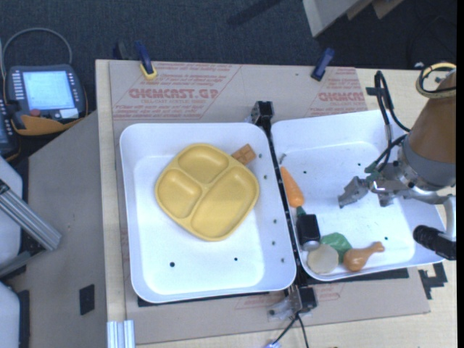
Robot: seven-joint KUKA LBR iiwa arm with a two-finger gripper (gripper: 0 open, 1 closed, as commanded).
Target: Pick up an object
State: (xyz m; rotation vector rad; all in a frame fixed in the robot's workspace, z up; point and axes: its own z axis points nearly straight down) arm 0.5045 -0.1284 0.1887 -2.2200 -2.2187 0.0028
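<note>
My gripper [368,195] hovers over the middle of the right bin [326,140], its two grey fingers spread open with only white bin floor between them. To its left an orange carrot [291,186] lies against the bin's left wall. Along the front of that bin lie a black block [308,228], a green piece [338,241], a cream round piece [323,259] and a tan drumstick [362,254]. All of these sit below and left of the gripper, apart from it.
The left bin [145,252] holds a yellow divided plate [208,191], with a small brown block [244,154] peeking out at its far right corner. A black cable [384,107] loops over the right bin's back right. A pendant screen [47,93] sits far left.
</note>
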